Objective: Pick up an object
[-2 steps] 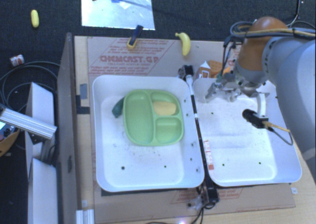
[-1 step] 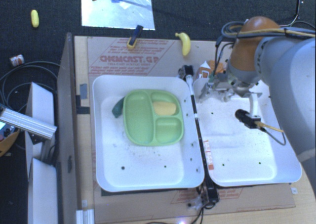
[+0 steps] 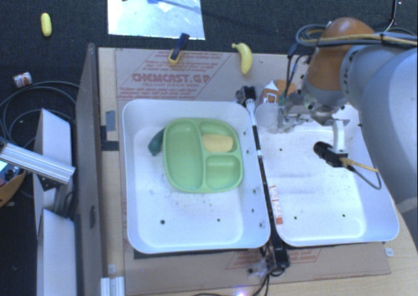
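My gripper (image 3: pixel 289 118) hangs low over the back left corner of the right bin (image 3: pixel 326 216), under the grey arm and its orange band. Right beside it, to the left, stands a pale translucent cup (image 3: pixel 266 115); whether they touch I cannot tell. Just behind, at the bin's rim, are a small white carton (image 3: pixel 270 92) and an orange object (image 3: pixel 282 85), partly hidden by the arm. In the left bin (image 3: pixel 189 223) lies a green divided plate (image 3: pixel 189 157) with a yellow item (image 3: pixel 217 142) in its back right compartment. A dark green object (image 3: pixel 156 142) rests against the plate's left edge.
A yellow banana (image 3: pixel 245 57) and a yellow-and-black tool (image 3: pixel 177 49) lie on the cardboard behind the bins. A black cable end (image 3: pixel 330 153) dangles over the right bin. A black strip (image 3: pixel 259 151) runs between the two bins.
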`<state>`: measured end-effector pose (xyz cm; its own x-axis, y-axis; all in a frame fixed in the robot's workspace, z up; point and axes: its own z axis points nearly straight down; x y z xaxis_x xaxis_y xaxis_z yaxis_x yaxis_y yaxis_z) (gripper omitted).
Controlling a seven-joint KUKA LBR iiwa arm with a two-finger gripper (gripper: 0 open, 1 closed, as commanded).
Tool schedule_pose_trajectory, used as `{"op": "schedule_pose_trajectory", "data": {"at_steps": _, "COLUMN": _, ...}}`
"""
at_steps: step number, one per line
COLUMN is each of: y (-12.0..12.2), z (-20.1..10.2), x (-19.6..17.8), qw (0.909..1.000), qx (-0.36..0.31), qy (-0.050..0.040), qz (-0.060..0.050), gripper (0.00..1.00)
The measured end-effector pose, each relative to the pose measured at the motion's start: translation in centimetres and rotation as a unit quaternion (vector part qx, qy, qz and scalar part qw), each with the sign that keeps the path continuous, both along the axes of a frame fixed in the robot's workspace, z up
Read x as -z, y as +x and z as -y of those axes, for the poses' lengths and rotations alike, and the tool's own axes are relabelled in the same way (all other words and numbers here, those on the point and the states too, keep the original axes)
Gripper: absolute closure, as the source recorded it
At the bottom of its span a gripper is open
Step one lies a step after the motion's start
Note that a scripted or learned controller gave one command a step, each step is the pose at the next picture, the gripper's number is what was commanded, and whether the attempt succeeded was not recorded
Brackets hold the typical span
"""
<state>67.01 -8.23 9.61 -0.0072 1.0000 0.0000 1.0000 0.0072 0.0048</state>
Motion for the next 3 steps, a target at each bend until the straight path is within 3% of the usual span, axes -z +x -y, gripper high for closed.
{"op": "schedule_pose_trajectory", "data": {"at_steps": 1, "y": 0.0, "z": 0.0, "x": 0.0, "qw": 1.0, "qx": 0.0, "qy": -0.0001, "qz": 0.0, "gripper": 0.0}}
{"op": "schedule_pose_trajectory", "data": {"at_steps": 3, "y": -0.1, "z": 1.5, "x": 1.1, "qw": 1.0, "qx": 0.003, "qy": -0.0005, "qz": -0.001, "gripper": 0.0}}
